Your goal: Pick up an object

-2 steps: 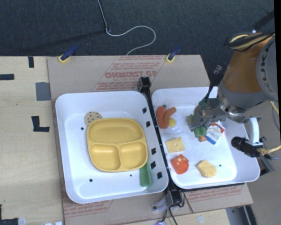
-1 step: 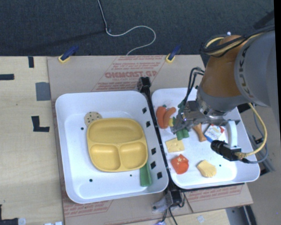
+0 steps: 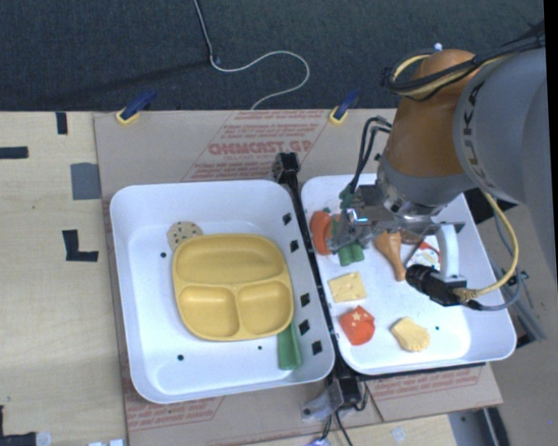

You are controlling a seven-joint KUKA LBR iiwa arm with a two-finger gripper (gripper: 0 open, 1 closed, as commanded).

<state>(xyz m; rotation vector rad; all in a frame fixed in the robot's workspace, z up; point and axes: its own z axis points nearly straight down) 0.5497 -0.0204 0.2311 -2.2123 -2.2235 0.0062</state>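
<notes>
So the thing closest to the lens in the camera view is the arm [image 3: 442, 134] itself, rising over the right bin [image 3: 458, 343] and hiding a good chunk of its back half. The tool [image 3: 347, 232] hangs low at the back-left corner of that bin, right by the divider between the two bins. We honestly can't tell whether it's open or closed from this angle, and we see nothing clearly caught in it.

Our guess is it's parked there because that corner is where the pickings are. A green piece [image 3: 349, 255] sits just beneath it, and an orange-red piece [image 3: 321, 232] lies right beside it against the bin wall. Either could be the target. That wall is the annoying part, since it leaves little room on that side.

Other stuff nearby in the right bin:
- an orange cone [image 3: 391, 251] just right of the tool
- a yellow square [image 3: 347, 287] near the middle
- a red piece [image 3: 357, 326] towards the front
- a yellow chunk [image 3: 411, 334] beside it

These lie apart from each other, so they look like easier grabs.

The left bin [image 3: 140, 234] holds a yellow divided plate [image 3: 234, 285], a cookie [image 3: 181, 234] tucked at its back edge and a green stick [image 3: 287, 349] along the front right. All of those are well away from the tool.
</notes>
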